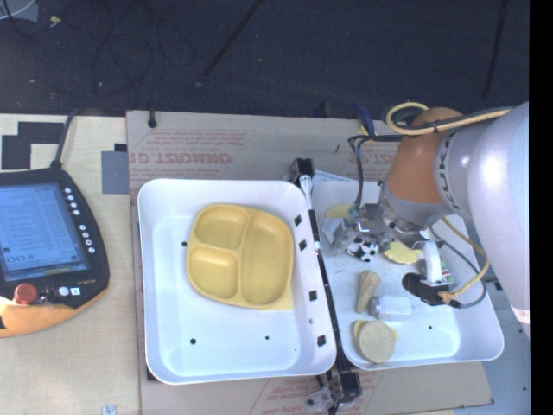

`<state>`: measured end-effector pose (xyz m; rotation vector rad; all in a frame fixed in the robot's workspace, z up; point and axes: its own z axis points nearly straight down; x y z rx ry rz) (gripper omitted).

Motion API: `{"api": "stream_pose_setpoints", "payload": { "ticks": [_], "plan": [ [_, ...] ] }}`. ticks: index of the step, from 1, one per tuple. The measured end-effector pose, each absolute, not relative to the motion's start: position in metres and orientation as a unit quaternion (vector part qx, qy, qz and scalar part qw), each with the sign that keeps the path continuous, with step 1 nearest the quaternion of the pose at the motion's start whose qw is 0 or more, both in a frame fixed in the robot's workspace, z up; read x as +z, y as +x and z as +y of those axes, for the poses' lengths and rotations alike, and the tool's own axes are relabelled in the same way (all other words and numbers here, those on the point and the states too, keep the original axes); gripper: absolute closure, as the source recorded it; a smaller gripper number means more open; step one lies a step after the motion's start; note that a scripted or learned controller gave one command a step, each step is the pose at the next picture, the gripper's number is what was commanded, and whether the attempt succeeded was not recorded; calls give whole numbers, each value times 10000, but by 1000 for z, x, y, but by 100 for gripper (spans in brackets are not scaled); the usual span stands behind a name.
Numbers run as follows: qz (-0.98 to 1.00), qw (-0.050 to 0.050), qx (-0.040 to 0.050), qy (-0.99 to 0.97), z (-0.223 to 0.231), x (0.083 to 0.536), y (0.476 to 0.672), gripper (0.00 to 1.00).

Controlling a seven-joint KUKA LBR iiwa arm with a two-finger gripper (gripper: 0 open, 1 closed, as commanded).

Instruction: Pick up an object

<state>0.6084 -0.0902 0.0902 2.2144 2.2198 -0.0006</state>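
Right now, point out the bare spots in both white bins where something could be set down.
Left white bin: a bare strip along the near wall below the yellow three-compartment plate, and a narrower one by its left wall. Right white bin: bare floor at the near right corner, beside the round tan disc. Its far half is crowded under the gripper.

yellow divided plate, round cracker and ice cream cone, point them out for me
yellow divided plate (240, 254), camera view, on the ridge between its compartments, left bin
round cracker (376, 341), camera view, on its flat top face, right bin
ice cream cone (367, 290), camera view, on the middle of its tan body, right bin
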Motion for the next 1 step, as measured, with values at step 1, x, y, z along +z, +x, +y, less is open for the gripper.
{"api": "stream_pose_setpoints", "payload": {
  "ticks": [1],
  "plan": [
    [7069, 1, -17, 7073, -91, 101, 605, 100]
  ]
}}
